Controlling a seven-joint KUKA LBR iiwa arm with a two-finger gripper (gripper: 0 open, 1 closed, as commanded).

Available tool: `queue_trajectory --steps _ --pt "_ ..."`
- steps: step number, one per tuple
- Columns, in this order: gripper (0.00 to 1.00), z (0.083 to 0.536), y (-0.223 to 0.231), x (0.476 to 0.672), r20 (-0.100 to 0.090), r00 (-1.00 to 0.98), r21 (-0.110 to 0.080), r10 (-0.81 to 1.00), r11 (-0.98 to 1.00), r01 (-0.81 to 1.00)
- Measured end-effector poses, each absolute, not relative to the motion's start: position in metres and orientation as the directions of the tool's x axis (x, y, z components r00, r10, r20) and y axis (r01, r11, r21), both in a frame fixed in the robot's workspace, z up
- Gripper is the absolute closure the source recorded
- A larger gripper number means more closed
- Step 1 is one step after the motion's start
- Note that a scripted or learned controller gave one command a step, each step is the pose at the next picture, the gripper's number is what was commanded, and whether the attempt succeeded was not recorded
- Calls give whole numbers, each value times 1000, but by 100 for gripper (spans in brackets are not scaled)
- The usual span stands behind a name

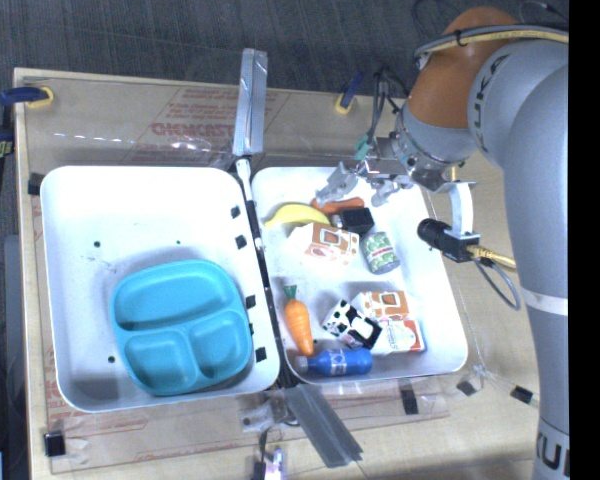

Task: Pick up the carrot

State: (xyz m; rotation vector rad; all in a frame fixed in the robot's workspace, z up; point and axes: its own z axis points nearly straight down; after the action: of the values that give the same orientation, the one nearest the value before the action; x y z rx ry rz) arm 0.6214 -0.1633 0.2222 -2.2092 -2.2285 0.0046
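Arm: the grey arm (525,168) with its orange band reaches in from the right, its wrist above the far right part of the right bin (442,298).
Gripper: the gripper (365,181) hangs over the far edge of the right bin, near the bin's far middle, its metal fingers (337,183) spread apart with nothing between them.
Carrot: the carrot (298,325) lies in the right bin along its left wall, toward the near left corner, green top pointing to the far side and orange tip to the near side; it is well apart from the gripper.
Banana: a yellow banana (293,214) lies near the far left corner of the right bin, just below the gripper's fingers.
Green can: a small green can (381,252) lies near the middle of the right bin, beside a red-and-white carton (331,244).
Blue bottle: a blue bottle (338,362) lies along the near edge of the right bin, just right of the carrot's tip.
Cow-print box: a black-and-white box (350,323) sits beside an orange-and-white carton (397,330) toward the near right corner.
Left bin: the left bin (80,228) holds a blue sectioned tray (183,325) toward its near right corner.
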Motion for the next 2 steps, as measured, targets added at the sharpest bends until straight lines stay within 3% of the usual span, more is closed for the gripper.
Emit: queue_trajectory --steps 1,2 --pt "0 90 -148 547 1 99 -6 995 -99 995" --pt "0 95 -113 539 -16 -50 9 999 50 999"
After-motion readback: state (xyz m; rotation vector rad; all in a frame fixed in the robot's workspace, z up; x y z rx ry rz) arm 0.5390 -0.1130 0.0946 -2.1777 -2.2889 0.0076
